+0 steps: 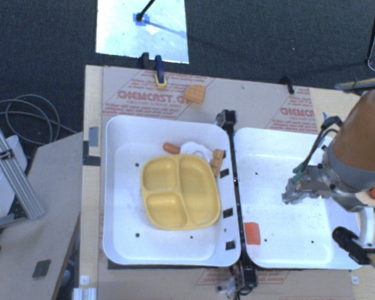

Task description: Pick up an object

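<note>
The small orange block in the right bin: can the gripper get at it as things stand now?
Probably yes. The small orange block lies alone near the right white bin's front-left corner, with nothing on top of it, and the gripper hangs over the same bin; only the nearby wall could hamper it.

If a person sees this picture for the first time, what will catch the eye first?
The yellow tray, with three compartments, lies in the left bin. The arm reaches in from the right, with its gripper over the right bin. A small orange block lies near that bin's front left corner.

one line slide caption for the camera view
KUKA gripper hovers over the right bin near an orange block; yellow divided plate sits in the left bin.
</note>
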You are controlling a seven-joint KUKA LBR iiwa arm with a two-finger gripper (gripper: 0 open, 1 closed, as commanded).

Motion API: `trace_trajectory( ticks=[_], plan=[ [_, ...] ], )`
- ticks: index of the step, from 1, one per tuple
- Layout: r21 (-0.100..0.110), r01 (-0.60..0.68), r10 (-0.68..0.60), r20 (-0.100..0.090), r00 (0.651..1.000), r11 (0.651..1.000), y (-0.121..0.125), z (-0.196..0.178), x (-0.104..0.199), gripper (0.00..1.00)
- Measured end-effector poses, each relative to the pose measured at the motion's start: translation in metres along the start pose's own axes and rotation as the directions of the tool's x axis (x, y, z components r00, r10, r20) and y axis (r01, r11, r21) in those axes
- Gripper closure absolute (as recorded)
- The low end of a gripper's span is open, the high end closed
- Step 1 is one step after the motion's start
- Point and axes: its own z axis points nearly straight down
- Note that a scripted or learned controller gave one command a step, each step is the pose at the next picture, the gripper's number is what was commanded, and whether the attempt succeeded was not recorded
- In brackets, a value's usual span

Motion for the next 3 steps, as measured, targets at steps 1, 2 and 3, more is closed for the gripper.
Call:
trace_trajectory(
  ticks=[1,2,3],
  plan=[
    [-0.001,0.005,-0.005,-0.001,1.0,1.0,0.001,-0.003,0.009,1.0],
    [0.0,0.005,-0.005,-0.001,1.0,1.0,0.005,-0.006,0.018,1.0],
    [-0.001,-0.001,0.001,0.0,1.0,1.0,0.0,-0.006,-0.003,1.0]
  ],
)
